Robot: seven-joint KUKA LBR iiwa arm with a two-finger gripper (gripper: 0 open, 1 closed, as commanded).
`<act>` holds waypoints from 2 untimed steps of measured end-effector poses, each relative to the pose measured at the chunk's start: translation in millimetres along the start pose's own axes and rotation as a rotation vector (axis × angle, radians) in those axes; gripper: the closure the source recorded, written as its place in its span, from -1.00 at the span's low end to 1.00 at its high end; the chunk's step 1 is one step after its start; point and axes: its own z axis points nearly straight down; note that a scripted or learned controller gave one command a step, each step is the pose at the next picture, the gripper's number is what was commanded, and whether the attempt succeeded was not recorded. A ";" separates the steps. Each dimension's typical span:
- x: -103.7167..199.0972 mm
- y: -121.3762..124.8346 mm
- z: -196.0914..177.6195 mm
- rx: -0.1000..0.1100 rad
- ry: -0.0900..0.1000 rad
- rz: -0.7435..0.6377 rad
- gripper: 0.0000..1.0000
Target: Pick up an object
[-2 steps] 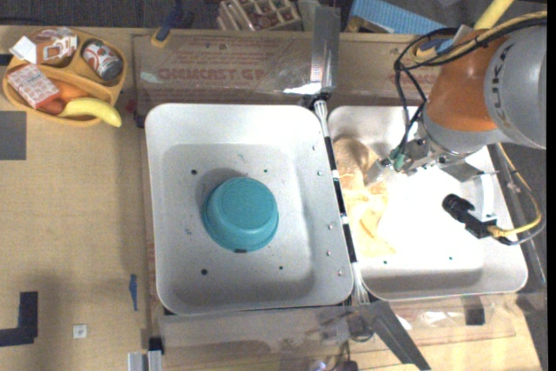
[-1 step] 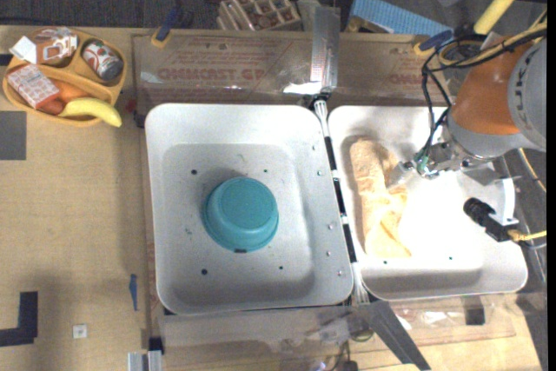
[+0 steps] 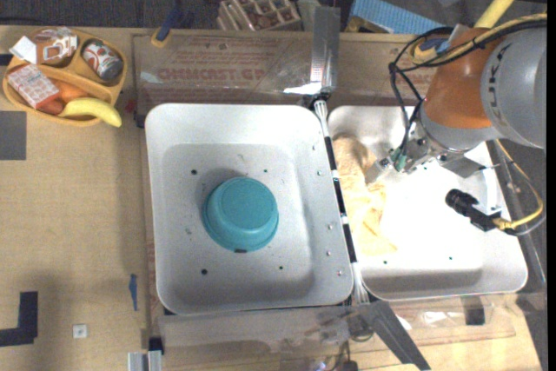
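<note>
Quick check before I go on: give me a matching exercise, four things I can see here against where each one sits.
Things:
1. round teal plastic bowl
2. pale yellow crumpled cloth
3. yellow banana
4. claw

Places:
A. in the tray of toy food at the bench's far left
B. upside down in the left white bin
C. over the right white bin, near its far left part
D. lying in the right bin along its left wall

Pairs: 1-B, 2-D, 3-A, 4-C
</note>
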 end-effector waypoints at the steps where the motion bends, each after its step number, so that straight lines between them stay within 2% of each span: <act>1: -17.7 35.5 1.3 0.003 0.003 -0.014 -1.00; 2: 24.2 -43.4 -0.4 0.001 0.005 -0.129 -1.00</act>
